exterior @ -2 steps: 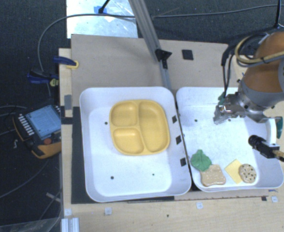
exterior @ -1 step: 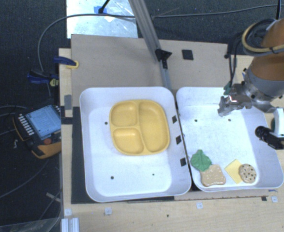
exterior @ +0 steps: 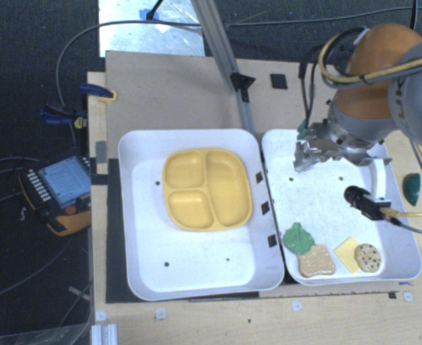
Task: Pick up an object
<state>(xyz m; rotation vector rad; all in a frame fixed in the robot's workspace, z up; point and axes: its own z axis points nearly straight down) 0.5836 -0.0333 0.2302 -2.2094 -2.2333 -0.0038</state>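
Gripper: grey metal two-finger gripper (exterior: 305, 157) over upper right white bin (exterior: 318, 192), finger gap unclear, nothing seen held.
Food: green leaf toy (exterior: 297, 237), tan bread slice (exterior: 316, 262), yellow cheese square (exterior: 347, 254), round cookie (exterior: 368, 257), bunched at near edge.
Risk: might grab air; pieces flat, touching.

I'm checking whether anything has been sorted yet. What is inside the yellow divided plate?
Nothing shows in the yellow divided plate; all three compartments look bare. The bin floor beneath it is covered.
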